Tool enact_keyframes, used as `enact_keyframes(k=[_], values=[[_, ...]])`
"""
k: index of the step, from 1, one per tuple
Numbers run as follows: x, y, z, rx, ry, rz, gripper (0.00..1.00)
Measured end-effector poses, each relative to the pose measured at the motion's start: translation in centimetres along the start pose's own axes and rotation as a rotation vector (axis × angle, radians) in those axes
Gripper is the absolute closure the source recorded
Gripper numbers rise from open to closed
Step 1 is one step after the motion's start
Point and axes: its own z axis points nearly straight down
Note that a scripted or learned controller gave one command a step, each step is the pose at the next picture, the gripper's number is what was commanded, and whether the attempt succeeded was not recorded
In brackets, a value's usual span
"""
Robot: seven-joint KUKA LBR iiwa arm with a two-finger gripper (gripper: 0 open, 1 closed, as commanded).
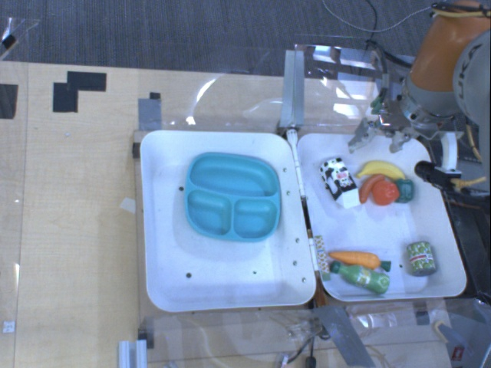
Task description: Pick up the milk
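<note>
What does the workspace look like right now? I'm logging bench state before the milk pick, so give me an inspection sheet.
Surface: two shallow white bins side by side, left bin, right bin.
Job's things: black-and-white cow-patterned milk carton, lying in right bin, untouched.
Clutter: blue divided plate in left bin; yellow banana, red tomato, orange carrot, green bottle, green can in right bin.
Grippers: two-finger gripper open, above right bin's far edge, holding nothing.
Cables: thin wire looping behind arm.
Surroundings: wooden bench, grey carpet.

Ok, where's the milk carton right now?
The milk carton lies in the right bin, toward its upper left, just left of the tomato and banana, below the gripper.
</note>
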Motion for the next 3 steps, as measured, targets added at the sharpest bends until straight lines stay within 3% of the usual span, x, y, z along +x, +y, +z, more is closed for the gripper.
enact_keyframes(k=[1, 2, 3], values=[[5.0, 0.3, 8.9, 0.000, 0.000, -0.185, 0.00], [5.1, 0.6, 7.6, -0.008, -0.001, -0.188, 1.00], [11.0, 0.4, -0.1, -0.003, 0.001, -0.074, 1.00]])
